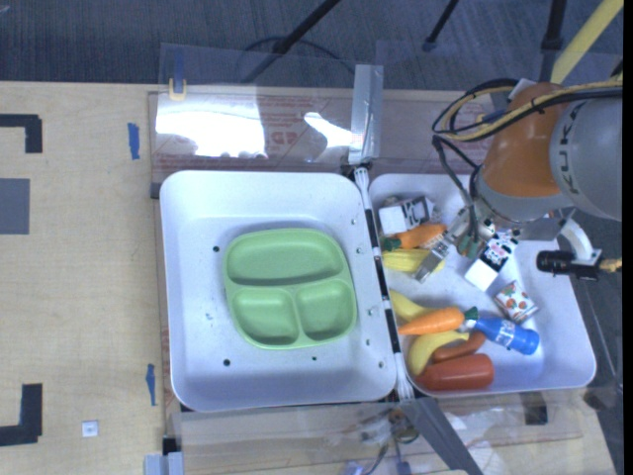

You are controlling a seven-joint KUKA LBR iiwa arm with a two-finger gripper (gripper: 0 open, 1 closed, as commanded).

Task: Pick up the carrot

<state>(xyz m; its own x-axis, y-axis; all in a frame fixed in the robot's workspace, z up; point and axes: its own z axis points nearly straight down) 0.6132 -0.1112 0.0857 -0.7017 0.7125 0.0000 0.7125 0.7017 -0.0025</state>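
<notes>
Spanning most of the view, the wooden bench (69,295) carries two shallow white bins side by side. The left bin (188,295) is the larger of the two here, and a green divided plate (289,287) with three compartments sits near its middle. The right bin (569,349) is crowded with small items. Reaching in from the right, the grey arm (593,156) with its orange band hangs over the far part of the right bin, and the gripper (435,257) points down and left into the far left area of that bin, just beside an orange piece and a yellow piece lying there. Whether its jaws are parted or closed cannot be told from this angle, and nothing can be seen between them.

The carrot (432,321) lies near the middle of the right bin, toward its left wall, with its green end pointing right. Just near of it lie a banana (427,348) and a red pepper (457,372) by the near wall. A blue bottle (508,336) lies right of the carrot, touching or almost touching its green tip. A small patterned carton (515,302) sits farther right, and a white block (482,274) lies beyond it, close under the arm's wrist.
</notes>
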